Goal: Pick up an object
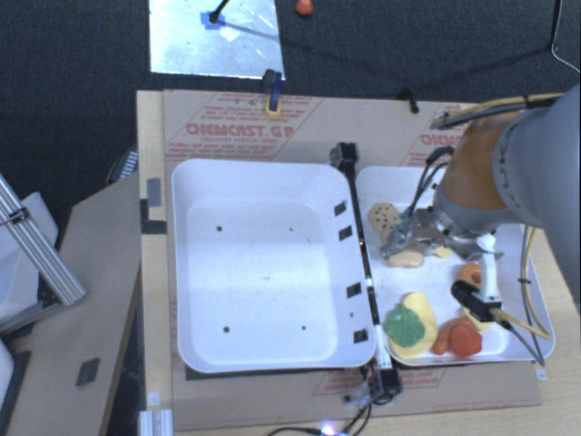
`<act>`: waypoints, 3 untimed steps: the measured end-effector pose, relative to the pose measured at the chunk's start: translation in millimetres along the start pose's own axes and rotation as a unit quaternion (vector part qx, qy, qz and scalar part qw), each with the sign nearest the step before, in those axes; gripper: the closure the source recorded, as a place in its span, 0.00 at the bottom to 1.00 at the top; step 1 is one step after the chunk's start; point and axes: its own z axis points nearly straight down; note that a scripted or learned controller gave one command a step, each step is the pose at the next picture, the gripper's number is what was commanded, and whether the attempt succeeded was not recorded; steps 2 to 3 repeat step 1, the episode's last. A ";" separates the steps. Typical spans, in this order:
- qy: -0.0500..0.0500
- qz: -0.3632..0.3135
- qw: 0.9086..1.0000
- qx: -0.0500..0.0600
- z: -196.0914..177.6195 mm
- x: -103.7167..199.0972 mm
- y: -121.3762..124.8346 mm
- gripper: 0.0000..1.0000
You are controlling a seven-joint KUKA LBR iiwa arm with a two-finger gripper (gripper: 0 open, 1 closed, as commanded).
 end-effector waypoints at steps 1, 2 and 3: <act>0.000 -0.003 1.000 -0.004 -94.6 74.6 66.6 1.00; 0.000 -0.003 1.000 -0.004 -94.6 74.6 66.6 1.00; 0.000 -0.003 1.000 -0.004 -94.6 74.6 66.6 1.00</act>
